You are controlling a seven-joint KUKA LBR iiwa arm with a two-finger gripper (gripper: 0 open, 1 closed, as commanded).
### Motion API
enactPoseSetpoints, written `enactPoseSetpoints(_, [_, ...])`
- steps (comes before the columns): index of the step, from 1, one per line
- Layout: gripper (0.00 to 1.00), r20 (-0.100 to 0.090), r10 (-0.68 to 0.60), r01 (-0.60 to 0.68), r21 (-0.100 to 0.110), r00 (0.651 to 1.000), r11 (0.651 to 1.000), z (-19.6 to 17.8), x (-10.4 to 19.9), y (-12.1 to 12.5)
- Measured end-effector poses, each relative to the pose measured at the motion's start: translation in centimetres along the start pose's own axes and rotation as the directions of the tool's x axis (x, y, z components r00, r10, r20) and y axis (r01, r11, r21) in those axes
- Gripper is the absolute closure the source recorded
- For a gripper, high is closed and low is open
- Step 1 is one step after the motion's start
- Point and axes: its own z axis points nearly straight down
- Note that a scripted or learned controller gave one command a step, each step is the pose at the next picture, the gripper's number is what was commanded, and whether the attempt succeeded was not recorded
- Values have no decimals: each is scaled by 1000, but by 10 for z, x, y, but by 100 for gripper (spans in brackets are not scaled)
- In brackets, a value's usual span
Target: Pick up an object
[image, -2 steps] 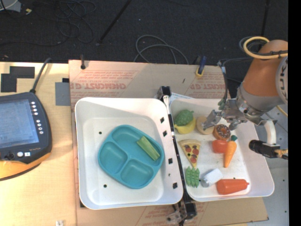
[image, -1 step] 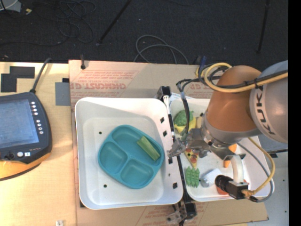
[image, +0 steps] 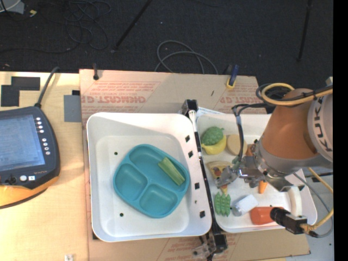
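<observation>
Brown cardboard (image: 163, 94) covers the bench under two white bins set side by side. Nearest in the right bin (image: 309, 203), an orange block (image: 260, 215) lies by the front wall, touching a white piece (image: 244, 203) to its left. Just left of that piece sits a green ridged toy (image: 222, 203). A white cylinder (image: 295, 199) lies near the bin's right wall. Above these the gripper (image: 246, 173) hangs low over the middle of the bin, under the arm's orange band (image: 288, 129); whether it is spread or closed cannot be made out, and nothing is seen held in it. A small orange stick (image: 262, 187) lies just below the wrist. Left of the gripper lies a tan and orange toy (image: 217, 170). Farther back, a green and yellow toy (image: 213, 137) rests near the bin's back left corner, with a beige disc (image: 234, 143) beside it.

In the left bin (image: 103, 200) a teal divided plate (image: 147, 181) lies in the middle, and a green strip (image: 172, 170) rests on its right part. A tablet (image: 24, 145) sits on the wooden table at far left. Beyond the bench, cables (image: 179, 53) trail across dark floor.
</observation>
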Motion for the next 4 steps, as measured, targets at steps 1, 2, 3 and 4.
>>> enactPoseSetpoints(1, [0,-2,-5,5,-3,1000,1000,101,-32,50])
enactPoseSetpoints(2, [0,1,-8,8,-18,1000,1000,61,-35,-9])
enactPoseSetpoints(3, [0,-4,-14,13,-11,1000,1000,-6,65,-11])
enactPoseSetpoints(4, [0,1,-3,3,-11,1000,1000,-56,6,-11])
